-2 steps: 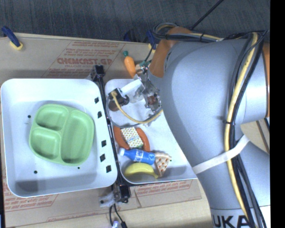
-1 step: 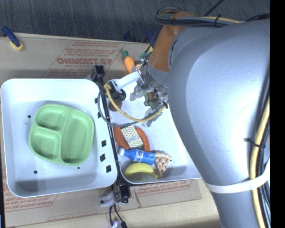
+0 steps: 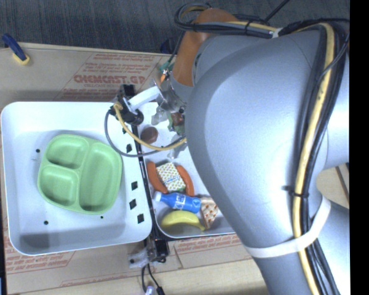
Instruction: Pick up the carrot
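The carrot (image 3: 152,170) is an orange, elongated piece lying in the right bin (image 3: 172,233), near its left wall. A yellow-checked packet (image 3: 170,176) covers its middle, and its other end (image 3: 186,179) pokes out on the packet's right. My gripper (image 3: 167,114) hangs over the far end of the right bin, above and beyond the carrot, with a small brown round object (image 3: 149,134) just below it. The big grey arm hides most of the right bin.
In the left bin (image 3: 18,165) lies a green divided plate (image 3: 80,172). Near the carrot lie a blue bottle (image 3: 179,201), a banana (image 3: 181,220) and a patterned snack pack (image 3: 209,211). A black cable (image 3: 114,141) loops over the wall between the bins.
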You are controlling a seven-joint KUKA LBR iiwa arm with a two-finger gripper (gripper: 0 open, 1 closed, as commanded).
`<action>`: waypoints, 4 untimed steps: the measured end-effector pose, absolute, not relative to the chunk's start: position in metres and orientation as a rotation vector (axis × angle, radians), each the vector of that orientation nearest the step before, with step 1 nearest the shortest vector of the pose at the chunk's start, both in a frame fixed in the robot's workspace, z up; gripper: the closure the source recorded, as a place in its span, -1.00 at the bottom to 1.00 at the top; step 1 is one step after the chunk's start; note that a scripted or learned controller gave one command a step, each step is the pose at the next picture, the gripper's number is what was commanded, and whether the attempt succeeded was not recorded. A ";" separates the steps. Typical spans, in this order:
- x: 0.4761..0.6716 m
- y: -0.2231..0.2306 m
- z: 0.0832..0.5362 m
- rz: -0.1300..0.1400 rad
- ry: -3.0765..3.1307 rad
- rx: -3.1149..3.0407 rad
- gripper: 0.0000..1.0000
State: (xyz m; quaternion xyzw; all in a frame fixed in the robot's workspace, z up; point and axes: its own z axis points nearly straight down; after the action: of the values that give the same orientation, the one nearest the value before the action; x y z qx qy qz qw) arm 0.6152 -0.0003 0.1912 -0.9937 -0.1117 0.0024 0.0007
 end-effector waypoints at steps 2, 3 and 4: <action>0.524 0.075 0.191 0.010 -0.405 -3.114 -1.00; 0.500 0.101 0.091 0.009 -0.347 -3.119 -1.00; 0.502 0.105 0.102 0.003 -0.359 -3.109 1.00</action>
State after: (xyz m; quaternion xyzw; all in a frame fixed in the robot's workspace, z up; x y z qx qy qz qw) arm 0.5020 0.1054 0.1021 -0.9934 -0.1149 0.0009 0.0060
